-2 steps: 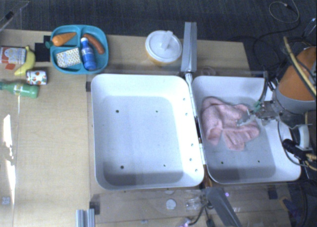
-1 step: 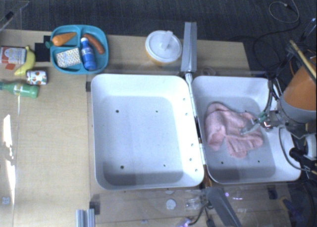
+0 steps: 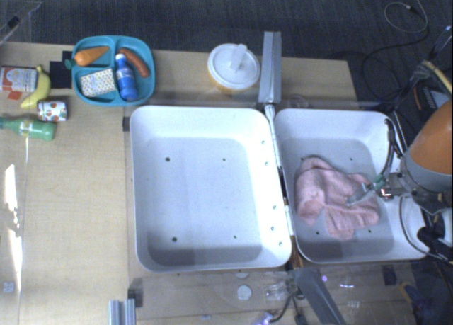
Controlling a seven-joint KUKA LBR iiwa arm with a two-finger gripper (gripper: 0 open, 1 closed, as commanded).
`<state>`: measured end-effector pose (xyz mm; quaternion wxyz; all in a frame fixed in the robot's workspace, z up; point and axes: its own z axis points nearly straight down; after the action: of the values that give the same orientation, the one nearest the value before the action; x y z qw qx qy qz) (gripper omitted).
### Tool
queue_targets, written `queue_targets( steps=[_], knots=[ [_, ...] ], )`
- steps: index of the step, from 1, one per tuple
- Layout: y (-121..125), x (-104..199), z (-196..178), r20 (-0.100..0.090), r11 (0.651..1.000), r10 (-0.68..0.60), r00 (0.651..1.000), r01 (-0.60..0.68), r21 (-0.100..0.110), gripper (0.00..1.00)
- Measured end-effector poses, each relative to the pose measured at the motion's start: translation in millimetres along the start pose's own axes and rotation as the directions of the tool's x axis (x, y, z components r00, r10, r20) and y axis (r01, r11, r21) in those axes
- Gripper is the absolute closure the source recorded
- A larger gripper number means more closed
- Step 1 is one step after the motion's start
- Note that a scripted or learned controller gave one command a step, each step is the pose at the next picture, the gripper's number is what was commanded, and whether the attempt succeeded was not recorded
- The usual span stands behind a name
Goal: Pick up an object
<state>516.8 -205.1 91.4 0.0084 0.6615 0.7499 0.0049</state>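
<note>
A crumpled pink cloth (image 3: 327, 195) lies in the right white bin (image 3: 333, 129), toward its front half. My gripper (image 3: 366, 194) reaches in from the right and sits low at the cloth's right edge, its tips down at the fabric. The orange band of the arm (image 3: 433, 148) shows at the right edge above the wrist. Whether any cloth is pinched between the tips is too small to make out.
The left white bin (image 3: 202, 185) adjoins the right one. Behind the bins are a blue divided tray (image 3: 113, 69) of toy food and a white lidded cup (image 3: 233, 66). Small toys (image 3: 35, 107) lie at far left. Cables hang at the right.
</note>
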Motion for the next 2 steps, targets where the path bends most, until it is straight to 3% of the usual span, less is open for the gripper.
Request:
queue_targets(
  steps=[1, 2],
  knots=[
    [90.2, -11.1, 3.1, -0.003, 0.981, -0.192, 0.981, 0.192, 0.005, 0.0],
    [86.3, -10.4, -77.1, -0.006, 0.959, -0.285, 0.959, 0.285, 0.01, 0.0]
  ],
)
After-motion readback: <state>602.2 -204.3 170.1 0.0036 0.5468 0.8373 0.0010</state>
